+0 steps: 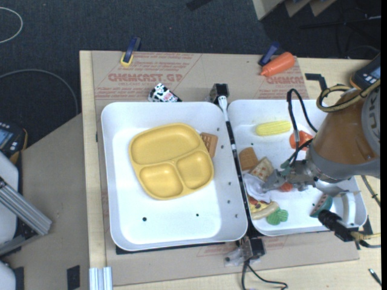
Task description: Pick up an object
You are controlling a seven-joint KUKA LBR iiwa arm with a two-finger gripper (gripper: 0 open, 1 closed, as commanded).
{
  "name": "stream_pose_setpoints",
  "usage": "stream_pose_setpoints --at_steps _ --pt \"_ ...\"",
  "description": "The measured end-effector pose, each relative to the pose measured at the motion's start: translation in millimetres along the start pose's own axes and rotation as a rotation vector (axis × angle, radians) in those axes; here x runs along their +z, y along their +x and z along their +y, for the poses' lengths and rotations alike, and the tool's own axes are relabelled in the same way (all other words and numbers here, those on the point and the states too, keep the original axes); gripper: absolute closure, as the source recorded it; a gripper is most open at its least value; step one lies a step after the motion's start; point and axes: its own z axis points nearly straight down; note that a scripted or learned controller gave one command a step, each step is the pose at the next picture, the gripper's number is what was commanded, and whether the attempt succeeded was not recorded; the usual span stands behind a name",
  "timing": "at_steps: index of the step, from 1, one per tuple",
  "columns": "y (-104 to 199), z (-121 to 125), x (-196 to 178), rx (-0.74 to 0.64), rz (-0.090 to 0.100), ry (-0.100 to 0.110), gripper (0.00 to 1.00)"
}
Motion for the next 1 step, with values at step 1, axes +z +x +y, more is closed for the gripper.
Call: stream_pose_setpoints --at_steps 1 --pt "-0.4 1.4 20.5 0.002 -0.003 -0.009 0.0"
